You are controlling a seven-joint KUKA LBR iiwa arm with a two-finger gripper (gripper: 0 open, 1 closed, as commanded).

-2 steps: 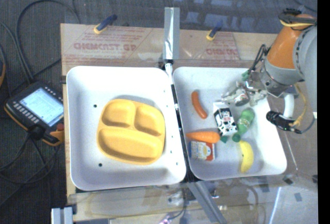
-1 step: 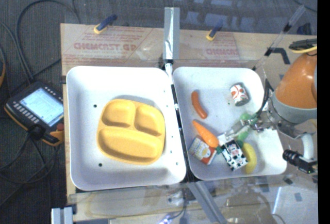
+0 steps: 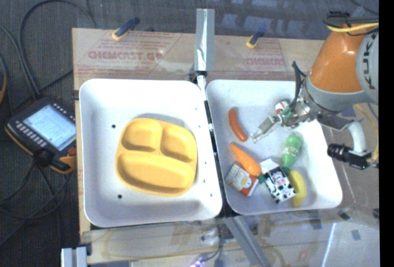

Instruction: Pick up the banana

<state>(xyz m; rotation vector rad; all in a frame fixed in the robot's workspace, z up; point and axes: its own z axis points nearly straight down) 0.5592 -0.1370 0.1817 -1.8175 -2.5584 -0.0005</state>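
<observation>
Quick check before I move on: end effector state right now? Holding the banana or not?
End effector: over the right bin, nothing seen in its grasp; open or closed cannot be told. Banana lies in that bin's near right corner.

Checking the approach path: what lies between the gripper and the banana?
In the camera view, the green bottle lies between the gripper and the banana.

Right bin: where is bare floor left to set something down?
In the right bin, bare floor runs along the far wall, above the sausage and left of the gripper. The near right corner is crowded: carrot, cartons, green bottle, banana.
</observation>
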